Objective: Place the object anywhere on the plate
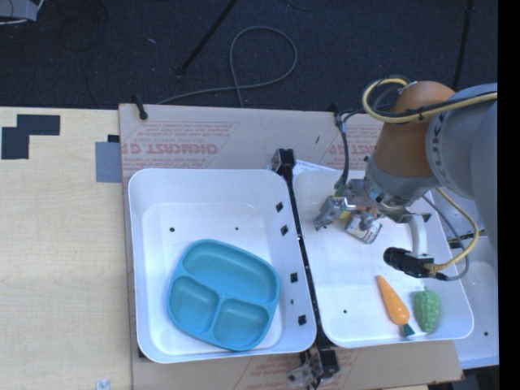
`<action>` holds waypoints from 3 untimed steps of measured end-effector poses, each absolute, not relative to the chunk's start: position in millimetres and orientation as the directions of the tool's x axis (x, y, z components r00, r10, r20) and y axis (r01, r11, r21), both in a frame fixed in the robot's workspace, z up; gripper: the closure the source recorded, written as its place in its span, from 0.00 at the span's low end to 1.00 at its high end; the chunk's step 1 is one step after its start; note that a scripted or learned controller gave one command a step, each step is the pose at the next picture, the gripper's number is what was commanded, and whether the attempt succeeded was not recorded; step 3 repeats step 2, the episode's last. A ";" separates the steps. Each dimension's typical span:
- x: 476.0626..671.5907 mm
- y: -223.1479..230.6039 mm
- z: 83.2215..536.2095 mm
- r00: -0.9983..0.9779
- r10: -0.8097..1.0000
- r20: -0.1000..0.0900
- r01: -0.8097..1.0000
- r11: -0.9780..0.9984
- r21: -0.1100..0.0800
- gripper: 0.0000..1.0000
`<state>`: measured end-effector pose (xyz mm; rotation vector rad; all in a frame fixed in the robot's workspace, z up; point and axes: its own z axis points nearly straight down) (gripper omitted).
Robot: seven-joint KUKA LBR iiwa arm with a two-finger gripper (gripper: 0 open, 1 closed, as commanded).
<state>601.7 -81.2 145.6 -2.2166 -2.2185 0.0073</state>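
Carrot (393,300), the likeliest task object, lies on the right bin's (341,307) floor, below and right of the gripper (349,215), touching nothing metallic. A knobbly green object (426,309) lies just beside it, farther right. The gripper hangs over the upper part of that bin; its metal parts blur together, so I cannot tell whether it is parted or closed. The arm (435,149) bends in from the right, cut off at the edge. Far left of the gripper, a blue plate (222,294) rests in the left bin (150,218).
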 end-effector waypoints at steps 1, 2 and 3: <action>600.8 -79.8 92.3 0.000 1.000 0.001 1.000 0.000 -0.007 0.00; 600.8 -81.2 104.4 0.005 1.000 0.001 1.000 -0.005 -0.007 1.00; 600.8 -81.2 104.4 0.005 1.000 0.001 1.000 -0.005 -0.007 1.00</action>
